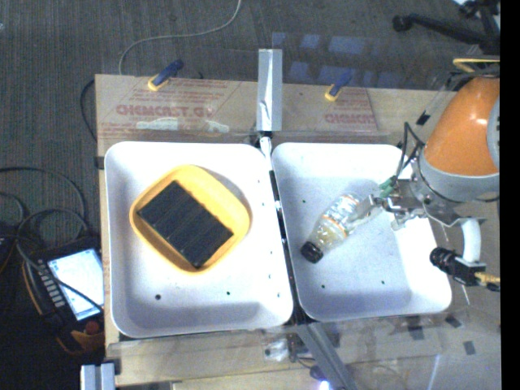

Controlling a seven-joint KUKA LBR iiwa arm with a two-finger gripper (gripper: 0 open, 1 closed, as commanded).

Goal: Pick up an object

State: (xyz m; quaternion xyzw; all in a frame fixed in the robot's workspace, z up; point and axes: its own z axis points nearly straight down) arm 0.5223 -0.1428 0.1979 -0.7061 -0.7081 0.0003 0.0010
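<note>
A clear plastic bottle (340, 222) with a black cap lies on its side in the right bin (366, 295), cap pointing toward the lower left. My gripper (393, 200) is low over the right side of that bin, right at the bottle's base end; whether it touches the bottle is unclear. The arm's orange band (463, 132) rises above it at the right edge. In the left bin (130, 299) sits a yellow dish (223, 193) with a flat black ribbed pad (184, 223) lying on it.
A metal divider post (269, 96) stands at the back between the bins. Brown cardboard (187, 108) with two blue-yellow clamps lies behind them. Cables and a small lit screen (73, 279) sit on the floor to the left.
</note>
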